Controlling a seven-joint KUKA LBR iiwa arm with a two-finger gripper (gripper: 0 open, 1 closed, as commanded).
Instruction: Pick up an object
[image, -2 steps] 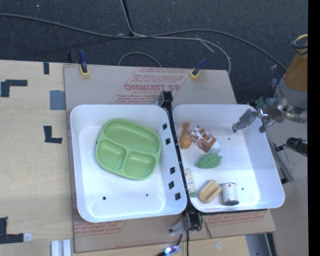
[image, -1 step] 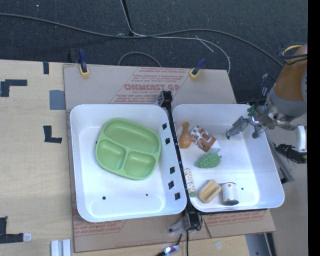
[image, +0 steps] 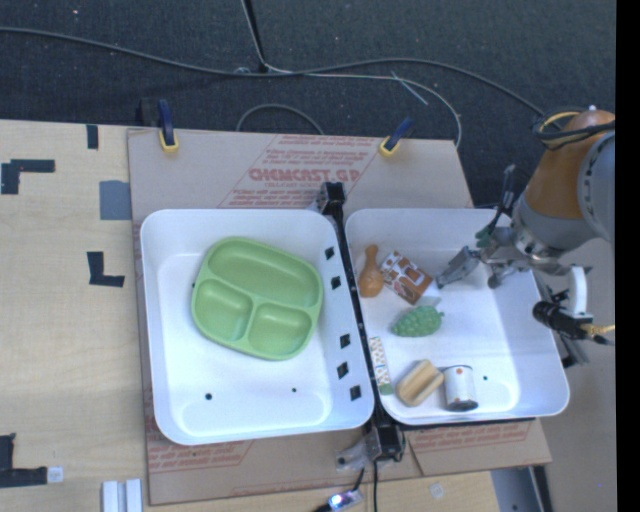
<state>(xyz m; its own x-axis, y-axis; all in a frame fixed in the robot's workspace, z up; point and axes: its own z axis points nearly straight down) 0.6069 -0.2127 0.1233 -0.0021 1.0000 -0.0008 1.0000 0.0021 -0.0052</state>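
Observation:
The right bin (image: 520, 330) holds several small objects. An orange pear-shaped piece (image: 370, 273) lies by the divider, with a brown and white patterned packet (image: 406, 278) next to it. Below them are a green bunch of grapes (image: 418, 321), a tan bread roll (image: 419, 381) and a small white can (image: 459, 387). My gripper (image: 468, 272) hangs over the bin's upper right part, to the right of the packet and apart from it. It is open, with nothing between its fingers.
A green divided plate (image: 259, 297) lies in the left bin (image: 170, 380). A black divider (image: 346, 300) runs between the bins, with a small printed strip (image: 376, 354) beside it. Cables cross the dark floor at the back. Two clamps (image: 167, 135) hold the board.

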